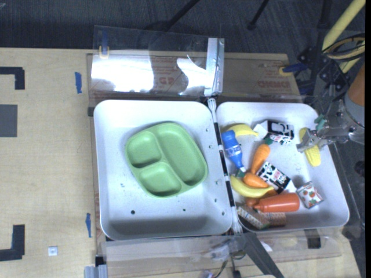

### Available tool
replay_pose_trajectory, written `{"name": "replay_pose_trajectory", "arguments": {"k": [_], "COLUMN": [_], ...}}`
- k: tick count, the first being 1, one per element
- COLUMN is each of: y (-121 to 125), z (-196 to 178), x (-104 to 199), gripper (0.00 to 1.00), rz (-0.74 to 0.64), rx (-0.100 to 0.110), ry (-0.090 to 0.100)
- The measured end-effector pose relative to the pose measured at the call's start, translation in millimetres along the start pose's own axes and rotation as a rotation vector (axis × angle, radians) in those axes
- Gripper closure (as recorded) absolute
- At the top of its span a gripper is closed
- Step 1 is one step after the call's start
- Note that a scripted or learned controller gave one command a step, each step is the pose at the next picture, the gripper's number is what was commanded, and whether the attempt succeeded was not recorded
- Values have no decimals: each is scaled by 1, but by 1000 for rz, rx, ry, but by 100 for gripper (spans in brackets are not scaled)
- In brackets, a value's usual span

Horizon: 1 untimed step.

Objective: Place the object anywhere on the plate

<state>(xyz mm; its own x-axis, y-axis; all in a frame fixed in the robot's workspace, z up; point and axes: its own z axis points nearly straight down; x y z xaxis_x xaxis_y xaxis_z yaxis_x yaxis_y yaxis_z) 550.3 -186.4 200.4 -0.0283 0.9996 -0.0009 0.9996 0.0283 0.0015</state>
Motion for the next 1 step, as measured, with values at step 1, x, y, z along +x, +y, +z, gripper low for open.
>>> {"name": "replay_pose_trajectory", "arguments": {"k": [1], "y": [-7], "z": [-2], "x": [86], "gripper": [100], "rz": [-242], "rx": [3], "ry": [2]}}
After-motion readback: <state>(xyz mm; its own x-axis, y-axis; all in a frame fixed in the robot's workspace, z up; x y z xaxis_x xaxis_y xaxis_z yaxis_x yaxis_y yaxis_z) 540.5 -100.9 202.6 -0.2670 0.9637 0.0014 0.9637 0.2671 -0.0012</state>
